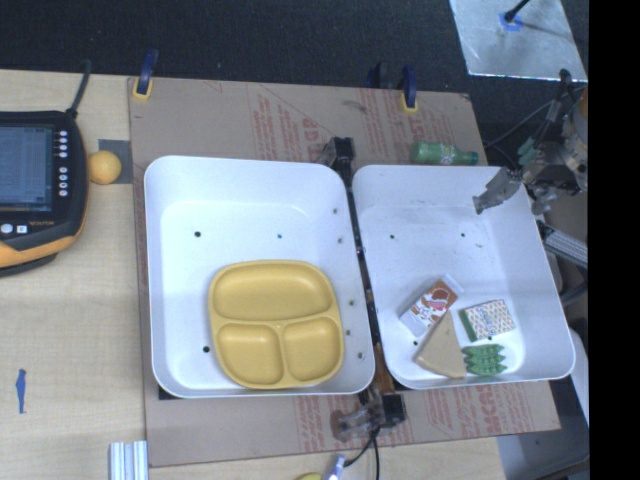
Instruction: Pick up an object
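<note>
The right white bin [400, 218] holds several small things in its near right corner: a small box with a red and brown picture [430, 306], a patterned square packet [487, 319], a tan wedge [441, 352] and a green piece [483, 360]. In the left white bin [200, 198] lies a yellow divided tray [276, 322]. My gripper [505, 193] hangs over the far right corner of the right bin, well apart from the small things, with nothing seen in it.
A black and orange hand-held control unit [30, 188] lies on the bench at the left, with a yellow ball [104, 166] beside it. A green bottle [445, 153] lies on the cardboard behind the right bin. Blue clamps [146, 73] hold the cardboard's far edge.
</note>
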